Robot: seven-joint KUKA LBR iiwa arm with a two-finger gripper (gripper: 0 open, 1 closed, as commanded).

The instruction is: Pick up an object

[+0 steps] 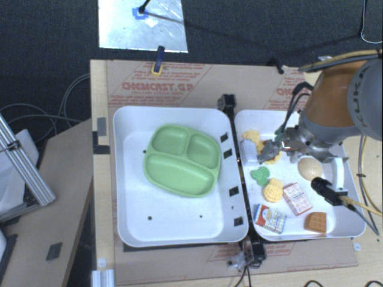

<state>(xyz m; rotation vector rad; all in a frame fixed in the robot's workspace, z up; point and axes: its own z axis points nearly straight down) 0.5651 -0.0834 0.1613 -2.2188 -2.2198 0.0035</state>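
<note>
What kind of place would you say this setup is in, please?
Probably a robotics lab test bench: two white bins on a cardboard-covered table, a grey-and-orange arm over toy food, and loose cables on dark carpet.

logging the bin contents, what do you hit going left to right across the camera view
green divided plate → green toy → yellow pineapple-like toy → red-and-white packet → waffle-like brown piece

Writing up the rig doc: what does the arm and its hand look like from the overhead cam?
Bulky grey arm with a broad orange band above the wrist. Thin dark cables run down toward the small metallic-grey hand. No markings legible.
</note>
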